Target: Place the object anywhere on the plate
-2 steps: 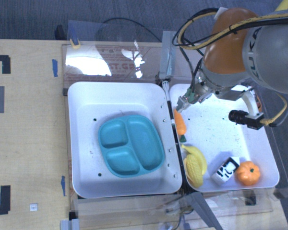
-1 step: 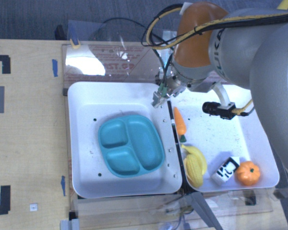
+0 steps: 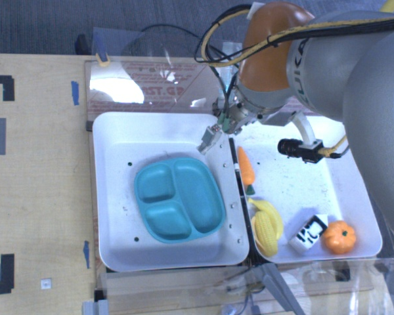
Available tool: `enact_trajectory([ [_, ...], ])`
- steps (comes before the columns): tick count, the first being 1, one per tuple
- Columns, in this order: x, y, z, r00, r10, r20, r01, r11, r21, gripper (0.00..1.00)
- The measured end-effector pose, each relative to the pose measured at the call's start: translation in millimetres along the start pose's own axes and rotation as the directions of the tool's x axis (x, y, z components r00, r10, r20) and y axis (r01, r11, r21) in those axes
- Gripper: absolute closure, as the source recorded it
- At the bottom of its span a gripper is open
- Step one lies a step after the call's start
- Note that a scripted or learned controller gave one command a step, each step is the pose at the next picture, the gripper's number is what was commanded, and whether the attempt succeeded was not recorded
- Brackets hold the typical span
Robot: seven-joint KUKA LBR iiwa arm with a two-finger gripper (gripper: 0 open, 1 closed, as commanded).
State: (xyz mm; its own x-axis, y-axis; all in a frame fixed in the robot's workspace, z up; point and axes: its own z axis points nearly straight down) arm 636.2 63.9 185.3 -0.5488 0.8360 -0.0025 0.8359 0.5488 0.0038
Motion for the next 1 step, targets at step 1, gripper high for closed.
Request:
enact_trajectory([
  [1,-0.4,1.7,-11.6,1.000,-0.002,0.004,0.002,1.000,-0.006,1.00],
])
